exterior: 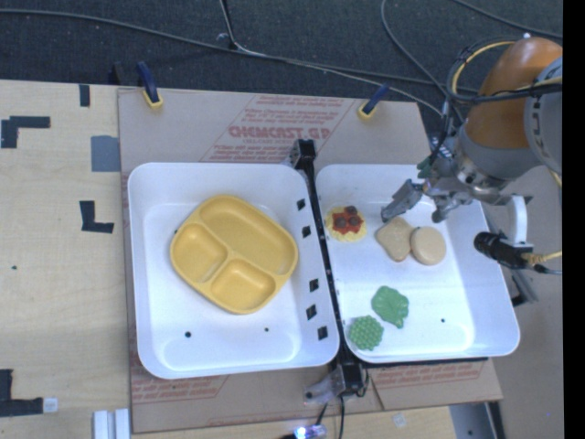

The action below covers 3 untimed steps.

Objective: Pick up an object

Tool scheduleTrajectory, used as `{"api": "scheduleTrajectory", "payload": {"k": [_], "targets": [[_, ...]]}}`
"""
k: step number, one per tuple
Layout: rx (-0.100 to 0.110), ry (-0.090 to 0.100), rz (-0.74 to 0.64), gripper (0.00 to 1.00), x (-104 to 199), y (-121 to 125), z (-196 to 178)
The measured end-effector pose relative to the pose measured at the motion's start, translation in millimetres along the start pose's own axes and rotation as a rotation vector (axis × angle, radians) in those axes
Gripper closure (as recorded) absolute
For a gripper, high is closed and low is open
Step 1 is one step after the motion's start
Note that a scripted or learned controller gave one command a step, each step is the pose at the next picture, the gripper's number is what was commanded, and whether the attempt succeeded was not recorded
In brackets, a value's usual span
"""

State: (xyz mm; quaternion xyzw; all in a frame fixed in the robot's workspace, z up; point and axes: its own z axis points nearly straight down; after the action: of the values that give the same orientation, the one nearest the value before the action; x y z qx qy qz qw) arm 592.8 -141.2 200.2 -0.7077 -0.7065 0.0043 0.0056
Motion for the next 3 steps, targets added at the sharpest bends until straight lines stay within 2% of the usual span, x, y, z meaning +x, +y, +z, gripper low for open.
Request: {"api": "scheduleTrajectory", "payload": {"k": [1, 2, 3], "targets": [[-0.011, -0.002, -0.003, 0.00, 0.3, 2.4, -6.2], [-0.005, -0.001, -0.004, 0.00, 8.2, 1.5, 57.5], [-0.012, -0.004, -0.003, 0.00, 8.1, 2.2, 110.4]]}}
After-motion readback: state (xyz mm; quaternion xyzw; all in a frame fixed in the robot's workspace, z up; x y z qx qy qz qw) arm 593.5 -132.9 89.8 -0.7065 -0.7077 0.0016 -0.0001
